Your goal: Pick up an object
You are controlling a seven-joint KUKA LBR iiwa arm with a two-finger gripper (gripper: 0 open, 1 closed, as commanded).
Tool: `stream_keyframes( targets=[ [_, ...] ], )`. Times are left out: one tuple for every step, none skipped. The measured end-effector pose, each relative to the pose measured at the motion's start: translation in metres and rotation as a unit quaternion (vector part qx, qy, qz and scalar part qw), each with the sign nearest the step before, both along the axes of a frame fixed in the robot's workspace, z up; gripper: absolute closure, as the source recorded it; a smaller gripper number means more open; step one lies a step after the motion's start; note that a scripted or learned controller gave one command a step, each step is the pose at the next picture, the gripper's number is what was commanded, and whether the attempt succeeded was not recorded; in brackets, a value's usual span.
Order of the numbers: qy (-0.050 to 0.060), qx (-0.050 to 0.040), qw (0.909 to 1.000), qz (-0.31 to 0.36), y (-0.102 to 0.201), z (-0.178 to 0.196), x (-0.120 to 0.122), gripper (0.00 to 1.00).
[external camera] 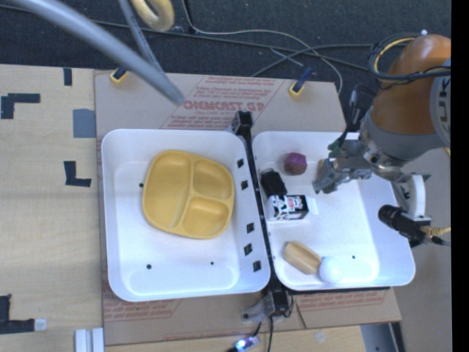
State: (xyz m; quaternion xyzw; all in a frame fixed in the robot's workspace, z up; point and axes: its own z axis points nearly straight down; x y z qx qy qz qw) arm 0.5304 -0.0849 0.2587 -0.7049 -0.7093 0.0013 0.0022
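The arm's grey and orange body is covering the upper right corner of the right bin [396, 270], and the gripper [327, 180] is hanging low over that bin's upper middle; its tips are blurring into a dark mass, so whether it is open or closed cannot be told, and nothing is showing between them. Just left of it a small purple object [294, 163] is lying near the bin's top wall. Below that, a black block [272, 182] is sitting against the divider, touching a black-and-white box [289, 207]. Near the bottom wall a tan cylinder [302, 257] is lying tilted, its end touching a white ball [330, 269] that is hard to separate from the white floor. In the left bin [117, 218] a yellow divided plate [188, 193] is lying flat. Cables are trailing across the counter [44, 196] above both bins.
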Motion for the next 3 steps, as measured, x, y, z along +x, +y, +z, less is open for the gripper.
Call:
stream_keyframes(
  targets=[
    [0.000,-0.0004,1.0000,0.000,0.053,-0.006,0.012,1.00],
    [0.000,-0.0004,1.0000,0.000,0.112,-0.014,0.004,1.00],
    [0.001,-0.0009,1.0000,0.000,0.164,-0.035,0.006,1.00]
  ],
)
